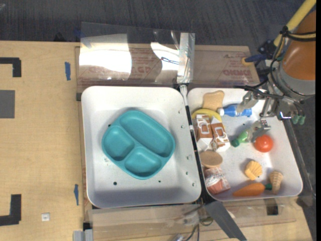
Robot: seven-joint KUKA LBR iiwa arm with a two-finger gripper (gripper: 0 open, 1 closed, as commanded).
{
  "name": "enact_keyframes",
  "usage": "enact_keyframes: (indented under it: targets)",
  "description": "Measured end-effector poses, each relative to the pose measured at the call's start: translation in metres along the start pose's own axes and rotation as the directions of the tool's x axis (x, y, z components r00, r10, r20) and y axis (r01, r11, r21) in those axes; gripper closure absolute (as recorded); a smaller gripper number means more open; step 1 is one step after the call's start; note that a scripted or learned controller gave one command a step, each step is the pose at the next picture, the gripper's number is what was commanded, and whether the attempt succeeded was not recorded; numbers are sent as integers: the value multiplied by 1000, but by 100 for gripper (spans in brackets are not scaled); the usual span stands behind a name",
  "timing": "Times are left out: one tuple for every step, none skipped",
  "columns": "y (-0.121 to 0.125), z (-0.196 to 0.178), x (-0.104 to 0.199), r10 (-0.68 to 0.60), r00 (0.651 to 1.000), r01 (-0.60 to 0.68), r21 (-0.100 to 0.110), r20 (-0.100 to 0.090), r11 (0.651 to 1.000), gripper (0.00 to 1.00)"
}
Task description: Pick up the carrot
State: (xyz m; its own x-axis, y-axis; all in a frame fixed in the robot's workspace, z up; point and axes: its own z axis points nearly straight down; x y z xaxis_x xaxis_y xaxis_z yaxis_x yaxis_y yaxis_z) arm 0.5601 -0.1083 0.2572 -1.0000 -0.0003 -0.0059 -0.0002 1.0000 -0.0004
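The carrot [249, 189] is orange with a green stub at its right end. It lies flat along the front edge of the right bin [293, 159]. My gripper [255, 114] hangs over the back of that bin, well behind the carrot and slightly to its right. Its two silvery fingers [247, 101] stand apart, with nothing between them. Below them are a blue bottle [235, 111] and a red tomato [263, 143].
Crowding the right bin are a bread slice [213, 100], a banana [204, 113], brown cartons [209, 130], a green piece [239, 138], a round cookie [211, 159], a can [217, 183], a yellow piece [253, 169] and a cone [275, 179]. The left bin [95, 109] holds a teal divided plate [139, 143].
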Motion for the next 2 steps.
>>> enact_keyframes:
  targets:
    - [-42, 104, 62, 30, 1000, -30, -1, -10, 1000, 0]
    - [-10, 167, 52, 53, 999, -53, 2, 7, 999, 0]
